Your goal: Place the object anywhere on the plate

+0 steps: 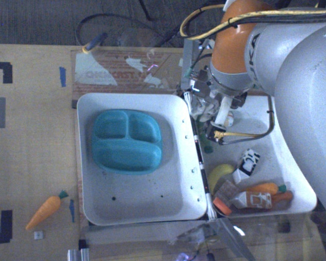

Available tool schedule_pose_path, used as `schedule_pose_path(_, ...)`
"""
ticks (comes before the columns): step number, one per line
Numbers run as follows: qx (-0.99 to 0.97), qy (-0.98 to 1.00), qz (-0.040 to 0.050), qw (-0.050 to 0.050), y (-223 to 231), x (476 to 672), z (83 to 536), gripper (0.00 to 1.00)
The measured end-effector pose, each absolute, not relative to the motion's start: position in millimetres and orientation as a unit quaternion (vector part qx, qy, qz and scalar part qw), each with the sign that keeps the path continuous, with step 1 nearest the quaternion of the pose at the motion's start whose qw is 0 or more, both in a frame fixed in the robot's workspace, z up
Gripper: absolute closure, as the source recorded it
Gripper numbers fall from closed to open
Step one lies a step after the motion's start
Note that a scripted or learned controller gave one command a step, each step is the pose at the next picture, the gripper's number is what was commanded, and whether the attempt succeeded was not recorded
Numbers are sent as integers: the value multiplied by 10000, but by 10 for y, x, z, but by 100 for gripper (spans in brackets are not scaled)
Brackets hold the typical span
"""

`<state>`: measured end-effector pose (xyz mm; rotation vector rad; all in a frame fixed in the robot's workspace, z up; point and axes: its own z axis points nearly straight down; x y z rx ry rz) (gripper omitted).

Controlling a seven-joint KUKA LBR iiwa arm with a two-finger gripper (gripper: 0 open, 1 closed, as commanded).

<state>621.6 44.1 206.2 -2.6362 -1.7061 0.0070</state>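
A blue divided plate (126, 140) lies in the upper left part of the left bin (130, 213). My gripper (204, 116) hangs over the upper left corner of the right bin (296, 167), close to the wall between the two bins and right of the plate. Its tips are hidden among cables and wrist parts. Below it in the right bin lie a yellow-green fruit (221, 174), a small black-and-white toy (249, 162), an orange carrot-like toy (266, 189) and a white-and-orange packet (249, 200). A small dark green bit (207, 145) sits just under the gripper.
The big grey arm (299, 80) covers the right bin's upper right. A yellow cable (244, 134) loops under the wrist. An orange toy carrot (43, 212) lies on the bench left of the left bin. Clear plastic sheeting (125, 69) lies behind the bins.
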Motion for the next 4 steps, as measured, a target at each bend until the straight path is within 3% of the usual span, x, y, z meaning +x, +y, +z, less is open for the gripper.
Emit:
schedule_pose_path(1,-8010,-5986,23,17,1355,6280,1356,100)
schedule_pose_path(2,-7872,-6166,-33,-13,1561,6621,1055,100)
schedule_pose_path(3,-8350,-5503,5,1,1596,6652,1875,100)
schedule_pose_path(4,-7466,-6652,21,15,1919,5757,2108,100)
